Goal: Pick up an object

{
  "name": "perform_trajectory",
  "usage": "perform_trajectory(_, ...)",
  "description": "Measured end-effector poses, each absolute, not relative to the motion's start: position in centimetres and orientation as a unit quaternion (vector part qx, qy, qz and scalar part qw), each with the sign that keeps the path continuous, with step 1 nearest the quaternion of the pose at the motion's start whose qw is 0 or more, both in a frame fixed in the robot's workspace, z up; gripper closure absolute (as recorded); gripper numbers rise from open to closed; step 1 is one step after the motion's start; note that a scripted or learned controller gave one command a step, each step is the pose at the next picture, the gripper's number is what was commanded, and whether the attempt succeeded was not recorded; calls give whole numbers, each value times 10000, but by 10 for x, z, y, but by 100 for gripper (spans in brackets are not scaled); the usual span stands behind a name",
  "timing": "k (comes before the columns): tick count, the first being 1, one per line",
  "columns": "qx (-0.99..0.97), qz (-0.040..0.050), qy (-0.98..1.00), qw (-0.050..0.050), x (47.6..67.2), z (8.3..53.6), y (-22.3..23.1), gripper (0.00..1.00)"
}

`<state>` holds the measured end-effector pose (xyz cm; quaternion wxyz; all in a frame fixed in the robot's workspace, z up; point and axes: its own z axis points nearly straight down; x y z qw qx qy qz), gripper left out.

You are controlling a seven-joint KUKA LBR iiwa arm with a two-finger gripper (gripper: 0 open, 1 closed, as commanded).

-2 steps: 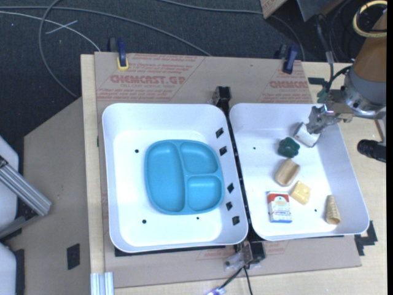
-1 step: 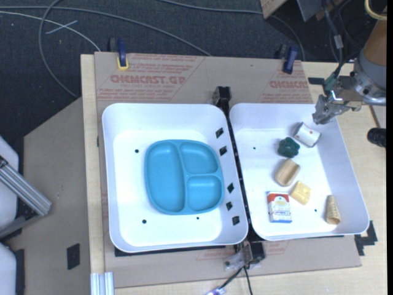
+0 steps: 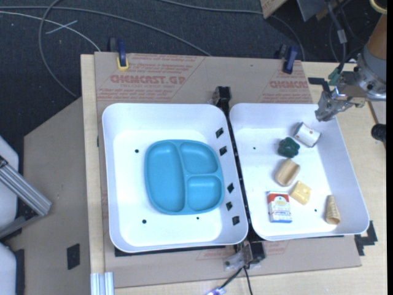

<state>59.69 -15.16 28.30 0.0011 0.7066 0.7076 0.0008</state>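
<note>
"CHEMCAST GP" board (image 3: pixel 150 78) under bins — gripper (image 3: pixel 326 112) over right bin's (image 3: pixel 353 171) rim, grip state unclear

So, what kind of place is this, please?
Probably a robotics lab test bench, not a home. Two white bins sit on a clamped board, loose cables lie on the dark floor, and the gripper hangs above small toy-like items.

A blue divided plate (image 3: pixel 183 176) lies in a white bin (image 3: pixel 116 165); the carton (image 3: pixel 280 206) is red-and-white.
</note>
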Motion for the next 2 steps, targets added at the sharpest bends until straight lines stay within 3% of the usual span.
perform_trajectory(2, 7054, -3, 7088, -18, 577, 278, -45, 100)
